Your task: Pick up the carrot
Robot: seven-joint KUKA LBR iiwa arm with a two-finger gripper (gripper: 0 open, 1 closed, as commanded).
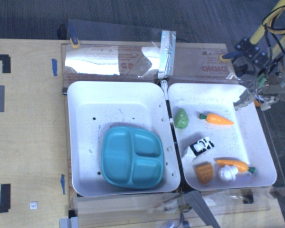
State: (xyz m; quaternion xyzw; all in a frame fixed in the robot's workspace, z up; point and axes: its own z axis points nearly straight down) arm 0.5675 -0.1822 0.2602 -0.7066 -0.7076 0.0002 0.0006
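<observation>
I see two white bins side by side: the left bin [80,127] holds a teal divided plate [132,158], and the right bin [259,141] holds a carrot [217,119] near its far side, with a green vegetable [181,118] to the left of it. Nearer to me lie a black-and-white object [201,146], an orange block [204,172], and a second carrot [235,165] touching a white object [227,174]. The gripper [244,100] is at the right bin's far right edge, apart from the carrot.

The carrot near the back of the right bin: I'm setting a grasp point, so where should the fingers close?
Grip the carrot across its thick middle, descending from above. It lies flat, lengthwise left-right, clear of the green toy, so fingers probably fit either side.
</observation>
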